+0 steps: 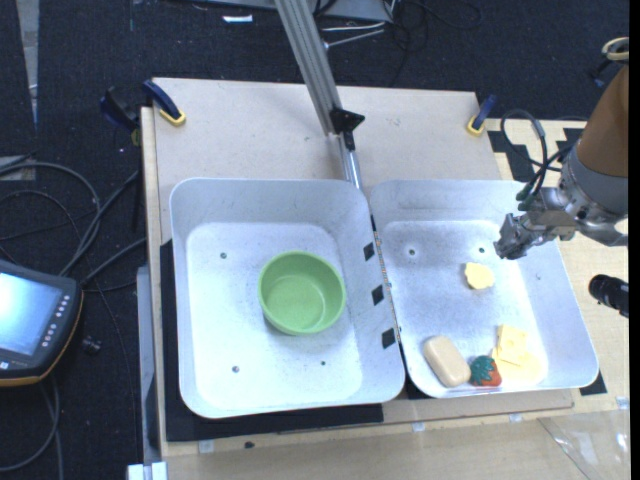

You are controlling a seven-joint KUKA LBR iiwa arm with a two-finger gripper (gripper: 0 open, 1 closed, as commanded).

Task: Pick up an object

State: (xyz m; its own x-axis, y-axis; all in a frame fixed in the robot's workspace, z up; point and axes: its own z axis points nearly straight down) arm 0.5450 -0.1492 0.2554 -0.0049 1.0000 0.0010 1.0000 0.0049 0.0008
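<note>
Over the right bin, near its far right wall, the gripper hangs just above and beside a small yellow piece; whether its jaws are parted or closed I cannot tell. Toward the near edge lie a tan oblong block, a yellow wedge and a red-green toy, perhaps a strawberry. A green bowl sits in the left bin.

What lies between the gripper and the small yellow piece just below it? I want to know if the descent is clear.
In the camera view, only bare white bin floor separates the gripper from the small yellow piece.
</note>
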